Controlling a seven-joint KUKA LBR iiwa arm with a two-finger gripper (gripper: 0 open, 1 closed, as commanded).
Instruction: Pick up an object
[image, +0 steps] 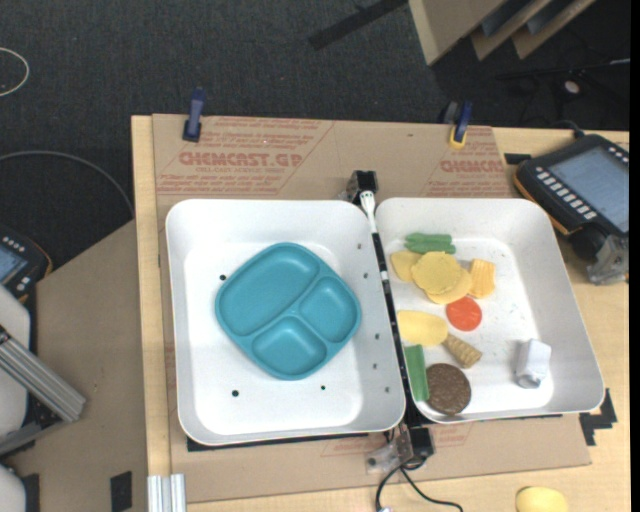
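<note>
Several toy food pieces lie in the right bin (565, 300). A green pod (429, 242) is at the top, with yellow flat pieces (440, 275) and an orange ridged piece (482, 277) just below it. A red-orange disc (464, 315) sits mid-bin. To its left lies a yellow lemon-like piece (422, 327), beside a tan cone (462, 350). A green stick (414, 372) and a brown round cookie (447, 388) rest at the front left corner. A small grey-white piece (530, 362) lies at the front right.
The left bin (190, 300) holds a teal divided plate (288, 310). A black tablet-like pendant (585, 185) sits at the bench's right edge. Clamps (194, 115) (459, 122) hold the cardboard at the back. A yellow object (540, 499) lies off the bench front.
</note>
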